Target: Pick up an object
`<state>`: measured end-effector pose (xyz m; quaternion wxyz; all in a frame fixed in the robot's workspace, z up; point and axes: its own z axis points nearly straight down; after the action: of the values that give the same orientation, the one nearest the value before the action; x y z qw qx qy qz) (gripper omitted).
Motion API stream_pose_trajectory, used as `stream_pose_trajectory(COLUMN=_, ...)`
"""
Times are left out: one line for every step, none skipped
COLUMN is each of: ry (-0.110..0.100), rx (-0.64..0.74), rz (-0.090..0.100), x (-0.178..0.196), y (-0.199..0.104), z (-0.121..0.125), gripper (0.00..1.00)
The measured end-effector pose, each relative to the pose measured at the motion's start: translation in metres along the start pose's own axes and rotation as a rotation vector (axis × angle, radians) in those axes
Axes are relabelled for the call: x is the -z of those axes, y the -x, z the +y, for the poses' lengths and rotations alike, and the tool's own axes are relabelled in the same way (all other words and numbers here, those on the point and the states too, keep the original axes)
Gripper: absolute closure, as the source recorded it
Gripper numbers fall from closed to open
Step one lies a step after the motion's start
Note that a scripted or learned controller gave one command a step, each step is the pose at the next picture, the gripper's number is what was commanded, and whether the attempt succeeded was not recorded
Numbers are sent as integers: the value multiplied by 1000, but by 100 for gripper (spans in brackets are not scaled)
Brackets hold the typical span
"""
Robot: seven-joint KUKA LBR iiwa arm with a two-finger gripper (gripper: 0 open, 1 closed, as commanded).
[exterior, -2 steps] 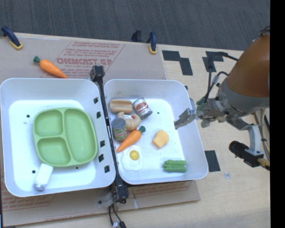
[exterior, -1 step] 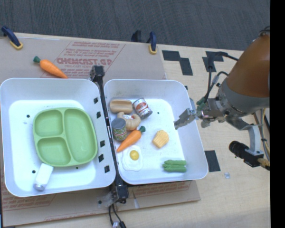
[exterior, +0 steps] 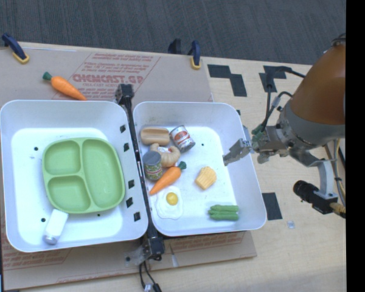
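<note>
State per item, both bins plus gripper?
gripper: over right bin's right rim, holding nothing
red can: on its side
green can: upright
hot dog: lying flat
carrot: lying aslant in the bin
fried egg: flat, yolk up
green tray: flat in left bin

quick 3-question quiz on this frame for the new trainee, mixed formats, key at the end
1. True or false: the green divided plate lies in the left bin.
2. Which item lies outside both bins? A) fried egg B) the carrot on the cardboard C) corn piece
3. Fill in: the gripper hangs over the ____ bin's right edge.

Key: 1 true. 2 B. 3 right.
</note>
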<state>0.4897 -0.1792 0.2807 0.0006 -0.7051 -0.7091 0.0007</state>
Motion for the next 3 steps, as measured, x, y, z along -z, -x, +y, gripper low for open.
stream_pose_trajectory(ry=-5, rx=0, rz=3, x=-179, y=30, z=-15, gripper=0)
stream_pose_trajectory(ry=1, rx=4, rz=0, x=-189, y=-46, z=67, gripper=0)
stream_pose_trajectory(ry=-1, rx=5, rz=-1, x=-179, y=-45, z=66, gripper=100)
